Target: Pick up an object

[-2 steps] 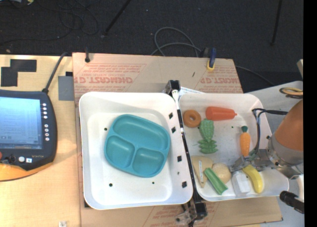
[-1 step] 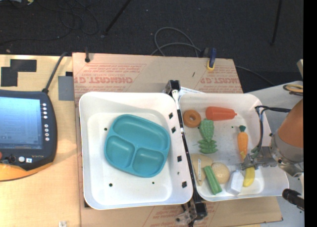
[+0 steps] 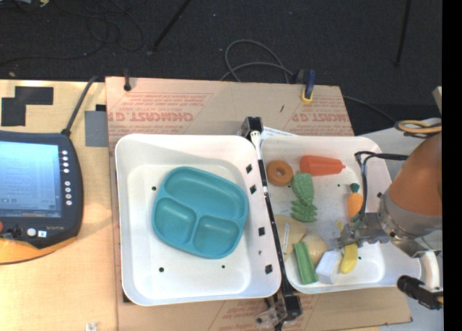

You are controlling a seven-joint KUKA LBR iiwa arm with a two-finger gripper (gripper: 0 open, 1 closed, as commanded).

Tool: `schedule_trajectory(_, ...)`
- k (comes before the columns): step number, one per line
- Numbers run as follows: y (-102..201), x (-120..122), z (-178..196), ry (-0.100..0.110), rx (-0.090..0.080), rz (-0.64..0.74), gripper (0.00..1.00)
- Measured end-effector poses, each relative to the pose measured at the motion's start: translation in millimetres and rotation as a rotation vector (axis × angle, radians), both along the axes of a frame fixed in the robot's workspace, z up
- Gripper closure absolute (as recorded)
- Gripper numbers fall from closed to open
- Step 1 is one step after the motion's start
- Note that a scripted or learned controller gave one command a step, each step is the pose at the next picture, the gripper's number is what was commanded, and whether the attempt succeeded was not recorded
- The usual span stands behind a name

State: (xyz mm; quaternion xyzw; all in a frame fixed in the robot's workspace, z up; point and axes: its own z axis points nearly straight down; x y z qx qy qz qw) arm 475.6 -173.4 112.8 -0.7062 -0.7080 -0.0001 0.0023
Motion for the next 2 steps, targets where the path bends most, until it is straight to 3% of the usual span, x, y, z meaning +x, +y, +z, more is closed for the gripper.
schedule_trajectory(1,86,3,97,-0.009,0.001,0.007,1.0)
schedule_trajectory(2,146,32,73,0.001,0.0,0.002,1.0)
